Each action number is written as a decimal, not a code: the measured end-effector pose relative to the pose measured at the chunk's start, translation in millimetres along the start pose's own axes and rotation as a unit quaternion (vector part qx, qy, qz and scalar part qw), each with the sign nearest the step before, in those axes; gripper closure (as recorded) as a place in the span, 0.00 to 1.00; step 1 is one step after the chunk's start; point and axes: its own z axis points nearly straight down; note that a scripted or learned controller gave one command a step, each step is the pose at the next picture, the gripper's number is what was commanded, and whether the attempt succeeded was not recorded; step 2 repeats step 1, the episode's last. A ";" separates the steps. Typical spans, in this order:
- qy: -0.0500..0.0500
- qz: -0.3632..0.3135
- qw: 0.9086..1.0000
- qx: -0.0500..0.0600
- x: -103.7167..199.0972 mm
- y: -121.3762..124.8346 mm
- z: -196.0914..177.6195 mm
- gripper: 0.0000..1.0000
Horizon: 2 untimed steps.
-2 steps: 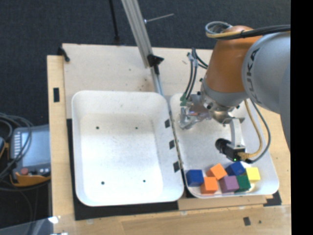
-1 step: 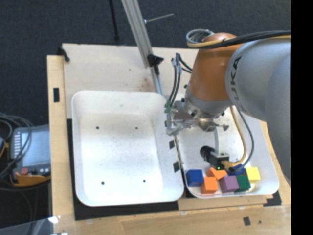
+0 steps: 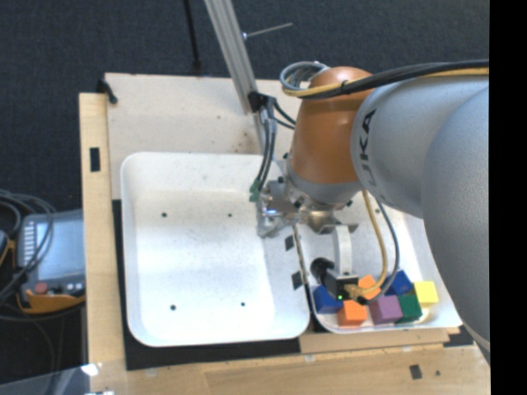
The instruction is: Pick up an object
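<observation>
Several coloured blocks lie crowded in the front corner of the right bin (image 3: 375,329): a blue one (image 3: 327,301), an orange one (image 3: 354,313), a purple one (image 3: 385,309), a green one (image 3: 410,307), a yellow one (image 3: 426,293) and another blue one (image 3: 401,282). My gripper (image 3: 270,219) hangs below the orange wrist band, over the divide between the two bins, behind and to the left of the blocks. The big grey arm hides most of the right bin.
The left bin (image 3: 144,175) is a white tray with a few dark specks. A slanted aluminium post (image 3: 230,39) rises behind the bins. A pendant with cables (image 3: 49,257) lies off the bench's left edge.
</observation>
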 end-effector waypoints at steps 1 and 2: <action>0.000 0.003 1.000 -0.001 -2.3 0.5 -0.1 0.00; 0.000 0.003 1.000 -0.001 -2.3 0.5 -0.1 0.00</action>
